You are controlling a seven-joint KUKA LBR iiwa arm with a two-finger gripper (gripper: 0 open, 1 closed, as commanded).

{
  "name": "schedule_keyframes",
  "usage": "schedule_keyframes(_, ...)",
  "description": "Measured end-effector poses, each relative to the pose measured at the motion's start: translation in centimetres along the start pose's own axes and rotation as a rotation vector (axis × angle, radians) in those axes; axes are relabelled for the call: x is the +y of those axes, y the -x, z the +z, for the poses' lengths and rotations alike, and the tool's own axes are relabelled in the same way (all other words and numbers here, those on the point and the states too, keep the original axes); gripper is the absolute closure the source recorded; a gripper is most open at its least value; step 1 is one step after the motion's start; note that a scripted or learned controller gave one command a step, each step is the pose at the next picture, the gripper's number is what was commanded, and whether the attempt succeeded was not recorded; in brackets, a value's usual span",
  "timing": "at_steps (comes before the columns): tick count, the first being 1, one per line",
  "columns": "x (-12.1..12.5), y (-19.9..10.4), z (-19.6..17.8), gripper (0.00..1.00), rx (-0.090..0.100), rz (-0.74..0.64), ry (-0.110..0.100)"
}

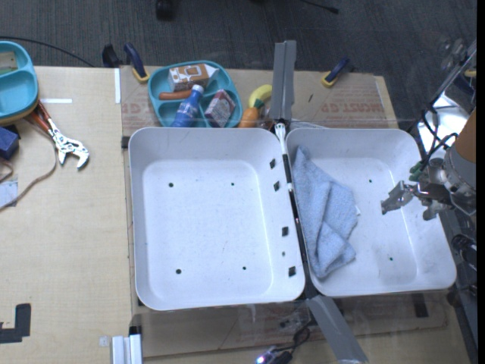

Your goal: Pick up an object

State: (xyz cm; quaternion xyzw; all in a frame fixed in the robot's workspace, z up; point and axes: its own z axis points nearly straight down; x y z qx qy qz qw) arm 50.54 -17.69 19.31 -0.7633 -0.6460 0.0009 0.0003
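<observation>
- Far left of the bench you have a wrench (70, 149) and a blue tray (17, 82) at the edge. Not your concern.
- Behind the bins sits a teal divided tray (161, 97) with clutter in it, a blue bottle (186, 106) among it. Also off-task.
- Left bin (151, 203): white floor, a few dark holes, no pickable thing that I can make out.
- Right bin (424, 275): your only target, a grey-blue cloth (326, 214), lies crumpled along the bin's left wall, running from the upper left corner down toward the lower middle.
- Expect the cloth to be light, soft and limp. It will drape and sag and won't break, but a shallow pinch may slip off a single layer.
- Best hold, in my view: the bunched fold near the middle or the thick lump at the lower end. Skip the flat thin edge by the wall, too near the rim.
- Gripper (398, 198) hovers over the right half of the right bin, well apart from the cloth, to its right. Nothing between the fingers; they look slightly parted, but it's too small to call, so open or closed I cannot tell.
- You still need to shift left and come down onto the fold before closing.
</observation>
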Motion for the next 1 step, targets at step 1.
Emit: schedule_keyframes(1, -2.52, 1.81, 1.39, 0.0, 0.001, 0.142, -0.001)
